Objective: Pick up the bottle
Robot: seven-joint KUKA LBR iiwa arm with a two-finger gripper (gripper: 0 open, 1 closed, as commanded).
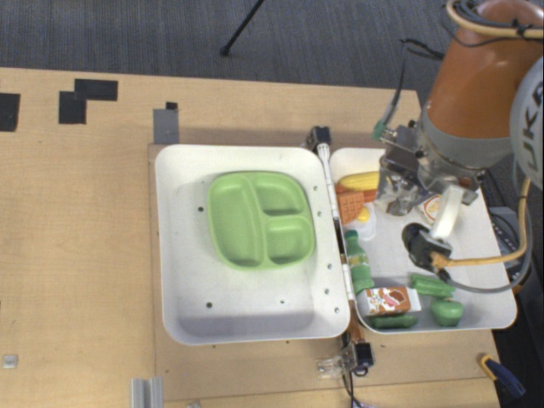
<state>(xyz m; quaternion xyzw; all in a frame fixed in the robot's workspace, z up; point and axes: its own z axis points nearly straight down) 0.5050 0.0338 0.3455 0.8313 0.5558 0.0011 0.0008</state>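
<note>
A small pale bottle (365, 222) with a yellowish top lies in the right bin (497, 313), near its left wall. Just below it, a green bottle-like item (358, 266) with a dark cap lies along the same wall. My gripper (399, 197) hangs over the upper middle of the right bin, a little to the right of and above the pale bottle. Nothing shows between its fingers. The arm's orange band and grey wrist hide the bin's back right part.
The left bin (183, 313) holds a green divided plate (259, 219). The right bin also holds a yellow corn-like piece (358, 180), an orange packet (352, 202), a red-and-white packet (388, 299) and several green toy vegetables (433, 286) along its front.
</note>
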